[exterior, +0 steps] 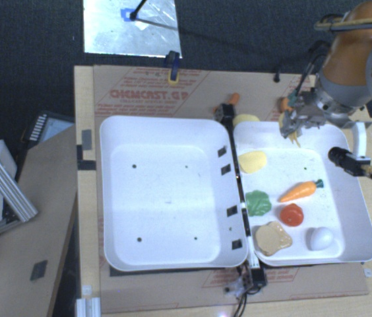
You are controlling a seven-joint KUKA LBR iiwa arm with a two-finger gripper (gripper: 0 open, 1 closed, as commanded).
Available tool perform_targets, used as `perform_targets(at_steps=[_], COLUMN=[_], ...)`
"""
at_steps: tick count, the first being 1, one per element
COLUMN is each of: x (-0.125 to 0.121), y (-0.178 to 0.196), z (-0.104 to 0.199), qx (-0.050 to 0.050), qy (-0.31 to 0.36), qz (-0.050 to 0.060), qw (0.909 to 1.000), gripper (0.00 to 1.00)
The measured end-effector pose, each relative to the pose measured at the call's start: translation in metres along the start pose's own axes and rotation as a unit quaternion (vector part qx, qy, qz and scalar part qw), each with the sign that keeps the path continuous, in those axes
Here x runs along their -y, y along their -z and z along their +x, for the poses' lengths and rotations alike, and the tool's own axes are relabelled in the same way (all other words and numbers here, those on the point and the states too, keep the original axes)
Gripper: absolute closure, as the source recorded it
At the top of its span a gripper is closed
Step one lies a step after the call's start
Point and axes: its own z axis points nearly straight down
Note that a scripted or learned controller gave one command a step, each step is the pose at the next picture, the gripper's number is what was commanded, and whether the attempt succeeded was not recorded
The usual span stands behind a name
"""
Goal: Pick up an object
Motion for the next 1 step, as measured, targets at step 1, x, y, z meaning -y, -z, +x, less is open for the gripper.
perform_targets(at_steps=[1], x=[0.0625], y=[-0.0181], z=[0.0263], qx=[-0.002], qy=[-0.002], qz=[0.012], qw=[0.9999], gripper=[1.00])
